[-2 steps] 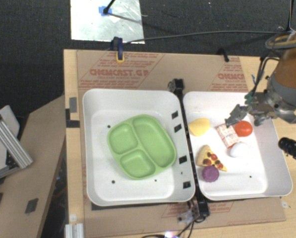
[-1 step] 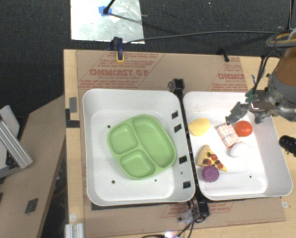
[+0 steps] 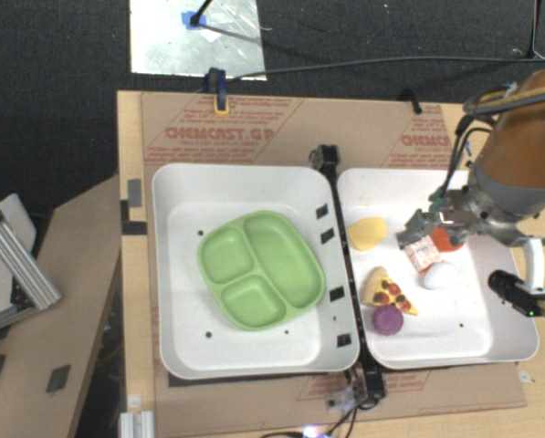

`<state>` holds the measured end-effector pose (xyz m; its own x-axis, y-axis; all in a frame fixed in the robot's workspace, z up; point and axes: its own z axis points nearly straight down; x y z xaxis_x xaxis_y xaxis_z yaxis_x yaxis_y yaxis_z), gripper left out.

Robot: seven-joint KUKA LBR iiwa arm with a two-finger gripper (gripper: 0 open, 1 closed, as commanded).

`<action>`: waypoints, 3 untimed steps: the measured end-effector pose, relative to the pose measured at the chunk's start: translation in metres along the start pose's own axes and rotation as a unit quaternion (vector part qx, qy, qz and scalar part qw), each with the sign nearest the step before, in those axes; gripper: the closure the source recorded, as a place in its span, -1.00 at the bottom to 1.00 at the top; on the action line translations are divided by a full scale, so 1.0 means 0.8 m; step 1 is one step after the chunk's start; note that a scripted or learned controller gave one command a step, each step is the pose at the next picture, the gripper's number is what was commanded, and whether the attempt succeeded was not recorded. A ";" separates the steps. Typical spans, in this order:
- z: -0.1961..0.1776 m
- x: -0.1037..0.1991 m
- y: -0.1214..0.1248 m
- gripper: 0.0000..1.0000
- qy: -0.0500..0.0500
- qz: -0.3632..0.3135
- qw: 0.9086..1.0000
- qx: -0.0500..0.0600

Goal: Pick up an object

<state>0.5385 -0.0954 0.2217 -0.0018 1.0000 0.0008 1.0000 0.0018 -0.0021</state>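
Note:
The right bin (image 3: pixel 505 340) holds several small objects. A yellow lemon-shaped piece (image 3: pixel 367 234) lies near its left wall. A toy pizza slice (image 3: pixel 384 290) and a purple piece (image 3: pixel 387 319) sit toward the front left. A white egg-shaped piece (image 3: pixel 439 275) rests near the middle. Just above it lies a red-and-white packet (image 3: pixel 424 255), with a red-orange object (image 3: pixel 449 239) beside it. My gripper (image 3: pixel 418 232) hangs low over the packet, close to it or touching it; I cannot make out any grasp.
The left bin (image 3: pixel 176 272) contains a green divided plate (image 3: pixel 258 268). Black clips (image 3: pixel 327 158) sit along the seam between the bins. The grey and orange arm (image 3: pixel 523 162) covers the right bin's back right. A black fitting (image 3: pixel 517 292) sticks in at the right edge.

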 end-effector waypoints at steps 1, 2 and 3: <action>0.069 0.007 -0.011 -1.00 0.000 0.000 1.000 0.000; 0.128 -0.003 -0.017 -1.00 0.000 0.001 1.000 0.001; 0.111 -0.003 -0.015 1.00 -0.001 0.000 1.000 -0.003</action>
<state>0.5266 -0.0975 0.1329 -0.0012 1.0000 -0.0004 1.0000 0.0012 0.0036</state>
